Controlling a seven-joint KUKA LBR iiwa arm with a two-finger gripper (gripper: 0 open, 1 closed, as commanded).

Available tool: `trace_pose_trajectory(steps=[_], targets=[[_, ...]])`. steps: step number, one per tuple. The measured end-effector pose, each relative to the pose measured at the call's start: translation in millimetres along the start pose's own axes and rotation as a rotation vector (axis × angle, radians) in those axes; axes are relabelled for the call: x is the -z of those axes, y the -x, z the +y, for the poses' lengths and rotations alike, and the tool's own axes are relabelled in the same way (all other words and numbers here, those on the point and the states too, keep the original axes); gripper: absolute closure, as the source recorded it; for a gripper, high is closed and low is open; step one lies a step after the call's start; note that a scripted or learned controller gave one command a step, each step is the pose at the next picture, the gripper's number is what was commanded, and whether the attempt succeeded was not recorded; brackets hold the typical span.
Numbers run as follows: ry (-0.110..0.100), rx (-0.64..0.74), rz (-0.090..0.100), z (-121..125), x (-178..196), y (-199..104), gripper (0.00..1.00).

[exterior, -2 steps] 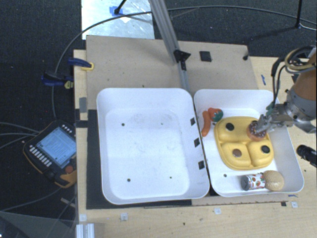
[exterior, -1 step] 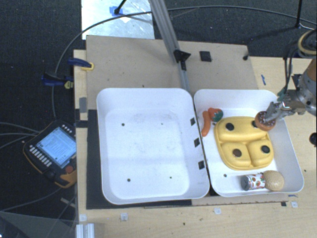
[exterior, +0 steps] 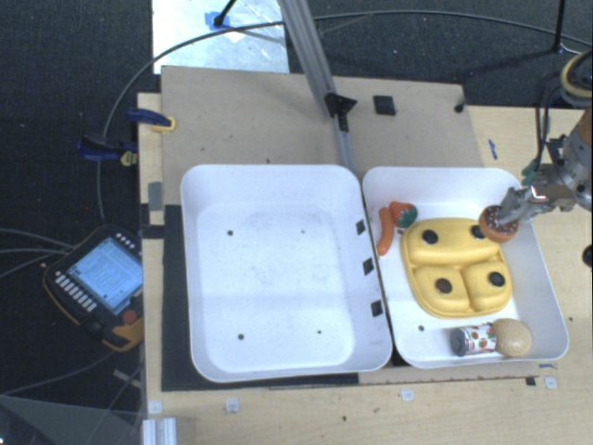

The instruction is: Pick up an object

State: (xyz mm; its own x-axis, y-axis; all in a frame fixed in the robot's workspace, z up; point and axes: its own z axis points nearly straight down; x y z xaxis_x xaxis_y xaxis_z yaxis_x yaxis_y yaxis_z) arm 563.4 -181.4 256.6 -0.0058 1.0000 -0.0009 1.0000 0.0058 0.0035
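So here's where it stands: the arm comes in from the right and its claw [exterior: 508, 213] sits over the upper right corner of the right bin [exterior: 554, 315]. Right at its tip there's a small brownish ring-shaped thing [exterior: 498, 223], kind of donut-like, sitting at the edge of the yellow four-cup tray [exterior: 458, 265]. Honestly I can't tell if the claw has actually got that ring or is just touching it from above, it's too small and blurry at the contact point.

Everything else in that bin looks untouched: an orange carrot-shaped toy [exterior: 384, 230] with a bit of green beside it on the left, a small printed can [exterior: 473, 340] lying on its side near the front, and a beige egg-like ball [exterior: 512, 336] touching the can. The left bin [exterior: 199, 341] is just sitting there on the desk [exterior: 250, 119].

My read: the reach and descent part looks done, the grasp is at best in progress. Nothing looks lifted clear yet, so the actual pick-up is left, and it could easily come up with nothing.
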Motion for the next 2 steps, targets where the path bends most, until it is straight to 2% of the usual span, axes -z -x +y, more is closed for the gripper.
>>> trace_pose_trajectory(steps=[2], targets=[[-0.002,0.005,0.002,1.9,0.1,-115.4,1.0]])
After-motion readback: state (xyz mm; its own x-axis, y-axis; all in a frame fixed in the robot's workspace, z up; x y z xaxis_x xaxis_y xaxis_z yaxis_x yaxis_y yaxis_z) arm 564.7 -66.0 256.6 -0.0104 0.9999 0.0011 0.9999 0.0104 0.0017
